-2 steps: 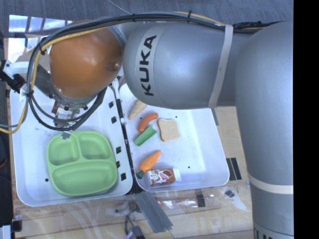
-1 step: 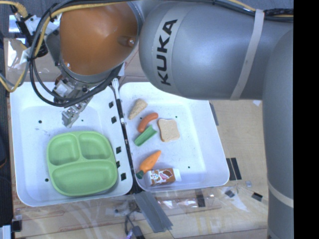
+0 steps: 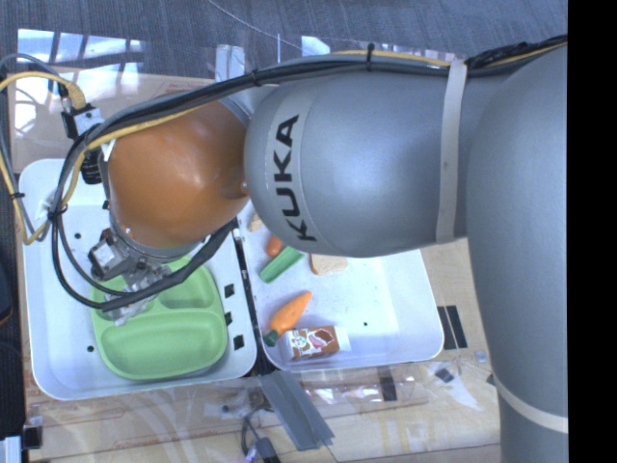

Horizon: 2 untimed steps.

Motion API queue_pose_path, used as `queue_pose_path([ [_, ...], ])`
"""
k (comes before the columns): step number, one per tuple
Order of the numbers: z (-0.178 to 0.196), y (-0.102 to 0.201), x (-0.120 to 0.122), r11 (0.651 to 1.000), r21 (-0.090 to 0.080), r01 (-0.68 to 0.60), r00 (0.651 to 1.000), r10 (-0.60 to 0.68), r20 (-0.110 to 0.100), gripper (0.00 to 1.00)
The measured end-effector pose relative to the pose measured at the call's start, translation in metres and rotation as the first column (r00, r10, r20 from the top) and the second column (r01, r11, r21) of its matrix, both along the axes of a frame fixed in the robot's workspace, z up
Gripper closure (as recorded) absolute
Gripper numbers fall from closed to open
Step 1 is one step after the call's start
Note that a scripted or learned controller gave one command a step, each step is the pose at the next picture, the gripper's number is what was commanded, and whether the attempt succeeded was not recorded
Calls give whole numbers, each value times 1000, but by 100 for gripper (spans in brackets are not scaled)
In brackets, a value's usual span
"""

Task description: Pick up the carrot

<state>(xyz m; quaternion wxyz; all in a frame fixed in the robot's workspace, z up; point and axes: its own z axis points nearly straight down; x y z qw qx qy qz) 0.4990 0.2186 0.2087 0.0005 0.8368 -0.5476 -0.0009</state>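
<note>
Carrot (image 3: 290, 313) lies lower centre, near its bin's (image 3: 410, 340) left wall, clear floor rightward. Gripper (image 3: 123, 276) over green tray (image 3: 164, 340), lower left; grip undeterminable.

A large grey arm (image 3: 386, 152) with an orange band (image 3: 174, 177) reaches from the right over two white bins. Its pincer (image 3: 123, 276) hangs over a green divided tray (image 3: 164, 340) in the left bin (image 3: 43, 287). The right bin (image 3: 405, 316) holds a carrot (image 3: 291, 313), a green piece (image 3: 281, 265) and a small carton (image 3: 313, 342).
</note>
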Motion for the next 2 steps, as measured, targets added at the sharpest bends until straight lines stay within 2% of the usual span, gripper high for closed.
queue_pose_path([
  [1, 16, 1, 41, 982, 2, -190, 982, 190, 3, 100],
  [2, 36, -67, 32, 811, 2, -584, 811, 584, 5, 100],
])
